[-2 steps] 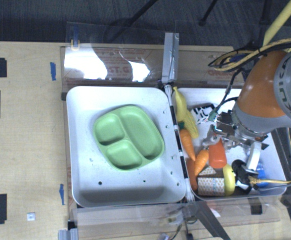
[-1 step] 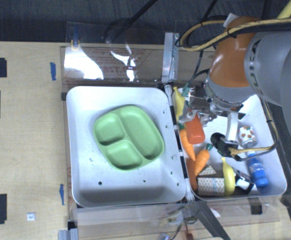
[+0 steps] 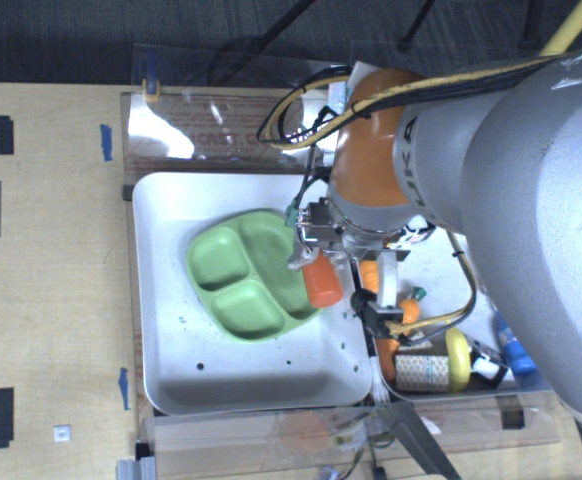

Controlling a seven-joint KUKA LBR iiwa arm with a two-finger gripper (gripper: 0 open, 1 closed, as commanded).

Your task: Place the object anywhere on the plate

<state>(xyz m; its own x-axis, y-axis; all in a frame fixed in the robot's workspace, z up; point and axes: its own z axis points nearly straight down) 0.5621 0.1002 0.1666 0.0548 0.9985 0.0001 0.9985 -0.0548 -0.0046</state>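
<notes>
Your gripper (image 3: 316, 263) sits over the plate's right edge.
You see an orange object (image 3: 322, 284) at the jaws' tip, above the rim of the green plate (image 3: 241, 273) in the left bin (image 3: 171, 358); whether the jaws grip it, you cannot tell.
</notes>
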